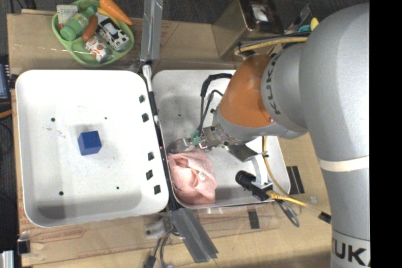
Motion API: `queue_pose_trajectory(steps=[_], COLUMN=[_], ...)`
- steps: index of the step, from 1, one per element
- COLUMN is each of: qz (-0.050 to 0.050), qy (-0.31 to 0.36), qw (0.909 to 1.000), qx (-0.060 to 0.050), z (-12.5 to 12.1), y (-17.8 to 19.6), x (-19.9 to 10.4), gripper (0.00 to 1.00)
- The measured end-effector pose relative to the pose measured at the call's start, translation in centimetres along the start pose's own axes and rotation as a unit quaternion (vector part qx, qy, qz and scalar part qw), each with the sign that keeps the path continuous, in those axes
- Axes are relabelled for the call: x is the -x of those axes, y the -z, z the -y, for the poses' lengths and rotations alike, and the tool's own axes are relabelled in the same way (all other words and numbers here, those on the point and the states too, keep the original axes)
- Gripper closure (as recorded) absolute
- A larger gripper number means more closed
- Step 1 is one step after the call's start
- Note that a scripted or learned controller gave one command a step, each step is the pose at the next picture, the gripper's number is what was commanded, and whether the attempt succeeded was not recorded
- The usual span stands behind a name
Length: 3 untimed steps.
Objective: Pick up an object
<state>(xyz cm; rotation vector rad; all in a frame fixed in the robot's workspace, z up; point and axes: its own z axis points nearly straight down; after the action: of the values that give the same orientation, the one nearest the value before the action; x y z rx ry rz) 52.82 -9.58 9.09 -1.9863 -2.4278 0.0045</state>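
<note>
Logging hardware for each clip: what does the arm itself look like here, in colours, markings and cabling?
The arm is bulky, rounded, light grey, with an orange band above the wrist. Dark "KUKA" lettering runs beside the band and shows again on the lower grey section. A pale ring circles the big link. Black cables loop from the wrist towards the gripper, which is dark metal with small green parts; a yellow cable hangs nearby.

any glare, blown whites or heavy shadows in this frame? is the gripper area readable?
Camera view: the left bin floor is bright, near washed out, though the blue cube stays crisp with a soft shadow. The right bin is shaded under the arm. The gripper, by the pink cloth, is dark and cluttered. Mild softness overall, no strong glare.
</note>
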Motion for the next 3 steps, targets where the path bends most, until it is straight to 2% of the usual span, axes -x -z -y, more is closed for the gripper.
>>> queue_pose_trajectory(steps=[1, 2, 3], qz=[0.000, 0.000, 0.000], qy=[0.012, 0.015, 0.015], qw=[0.9999, 0.9999, 0.9999], qx=[0.002, 0.001, 0.002], z=[5.39, 5.32, 5.31], y=[0.05, 0.96, 0.96], x=[0.60, 0.60, 0.59], gripper=[0.00, 1.00, 0.00])
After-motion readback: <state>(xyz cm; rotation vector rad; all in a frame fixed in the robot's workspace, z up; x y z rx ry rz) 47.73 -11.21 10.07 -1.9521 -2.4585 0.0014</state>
